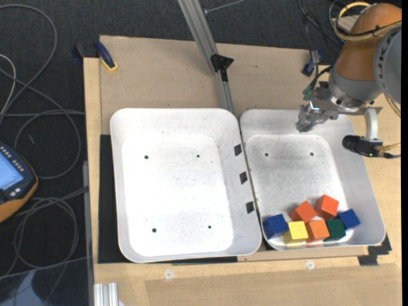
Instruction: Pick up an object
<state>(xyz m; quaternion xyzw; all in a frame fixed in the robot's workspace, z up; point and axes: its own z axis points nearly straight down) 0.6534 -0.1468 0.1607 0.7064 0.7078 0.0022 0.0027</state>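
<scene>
Over the right bin's far edge.
My gripper [310,118] hangs well apart from the blocks [310,222], clustered at the bin's [280,146] near end; I can't tell its state.

Speckled white plastic bins [172,123] sit on a matt wooden bench [159,69].

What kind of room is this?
Probably a robot lab: a robot arm reaches over two white bins, cables lie on the dark floor, and coloured blocks sit in one bin.
</scene>
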